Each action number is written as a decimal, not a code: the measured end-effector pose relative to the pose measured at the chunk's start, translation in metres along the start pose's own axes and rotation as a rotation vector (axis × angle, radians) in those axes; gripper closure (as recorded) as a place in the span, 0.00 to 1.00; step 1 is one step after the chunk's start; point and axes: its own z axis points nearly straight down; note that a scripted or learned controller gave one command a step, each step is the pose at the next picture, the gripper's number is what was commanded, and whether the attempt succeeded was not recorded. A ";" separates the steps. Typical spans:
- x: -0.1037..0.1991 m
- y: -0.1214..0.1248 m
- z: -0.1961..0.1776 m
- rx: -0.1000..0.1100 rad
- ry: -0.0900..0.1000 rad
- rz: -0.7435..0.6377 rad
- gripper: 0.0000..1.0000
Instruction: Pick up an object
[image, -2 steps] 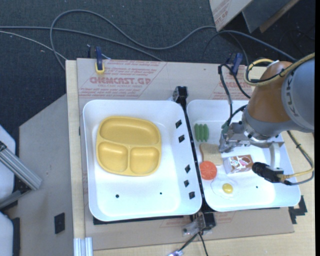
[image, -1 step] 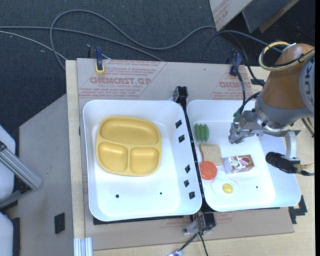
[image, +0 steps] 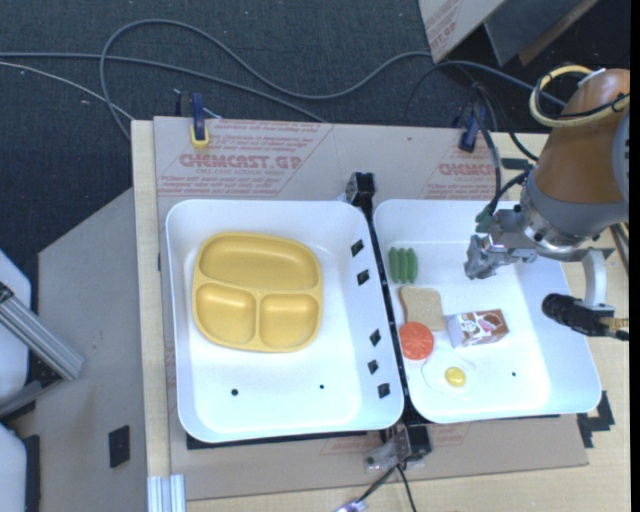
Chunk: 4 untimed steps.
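White right bin: brown packet lies crosswise, seemingly tilted; jaws above it, their state unclear

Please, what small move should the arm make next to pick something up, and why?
Probably move the gripper toward the view's lower left and lower it over the brown packet. The gripper hangs above the right bin with nothing visible between its fingers, and the packet is the nearest item.

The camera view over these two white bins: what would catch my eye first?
Probably the yellow divided tray lying in the left bin. Next, the little toy foods in the right bin: green beans, toast, tomato, fried egg and a snack packet. The gripper hovers above them.
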 end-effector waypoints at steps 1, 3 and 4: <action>0.056 0.024 -0.012 -0.001 0.002 -0.005 1.00; 0.143 0.071 -0.022 0.000 0.002 -0.004 1.00; 0.189 0.089 -0.013 0.001 0.001 -0.004 1.00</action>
